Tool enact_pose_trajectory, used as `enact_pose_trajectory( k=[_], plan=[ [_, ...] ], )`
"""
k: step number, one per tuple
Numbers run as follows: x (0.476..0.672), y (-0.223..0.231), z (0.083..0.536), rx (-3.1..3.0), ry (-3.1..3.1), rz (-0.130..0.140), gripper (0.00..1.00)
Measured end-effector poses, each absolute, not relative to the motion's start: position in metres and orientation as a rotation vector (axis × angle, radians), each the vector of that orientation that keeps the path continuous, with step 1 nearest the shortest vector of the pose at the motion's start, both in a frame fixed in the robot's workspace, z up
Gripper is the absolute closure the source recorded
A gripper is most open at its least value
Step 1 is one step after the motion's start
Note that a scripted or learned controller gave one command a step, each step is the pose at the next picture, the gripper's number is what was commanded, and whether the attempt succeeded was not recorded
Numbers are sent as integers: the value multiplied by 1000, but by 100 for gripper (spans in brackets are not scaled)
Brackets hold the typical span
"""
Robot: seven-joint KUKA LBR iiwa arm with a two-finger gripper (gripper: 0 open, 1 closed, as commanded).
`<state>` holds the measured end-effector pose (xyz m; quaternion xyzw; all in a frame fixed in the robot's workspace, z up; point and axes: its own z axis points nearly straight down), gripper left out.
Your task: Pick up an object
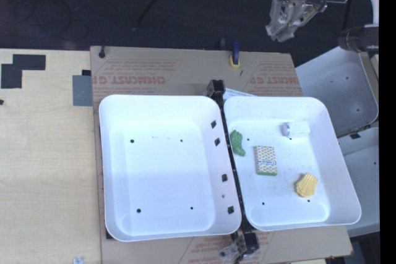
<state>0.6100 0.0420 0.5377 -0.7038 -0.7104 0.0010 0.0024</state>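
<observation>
My gripper (pixel 283 31) hangs high at the top right, above and behind the right bin (pixel 334 133), with nothing between its fingers. In the right bin lie a green crumpled piece (pixel 237 143) by the left wall, a small patterned box (pixel 266 160) in the middle, a yellow ridged piece (pixel 307 185) toward the front right, and a pale translucent object (pixel 296 128) near the back right.
The left bin (pixel 124 133) sits beside the right one, joined by a black clip strip (pixel 224 151). Both rest on a brown cardboard sheet (pixel 154 71). A blue and yellow clamp (pixel 234 54) stands at the board's back edge.
</observation>
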Motion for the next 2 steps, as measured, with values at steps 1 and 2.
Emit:
enact_pose_trajectory(
  k=[1,2],
  plan=[
    [645,73,536,-2216,-2224,4,100],
    [637,100,537,-2215,-2223,6,100]
  ],
)
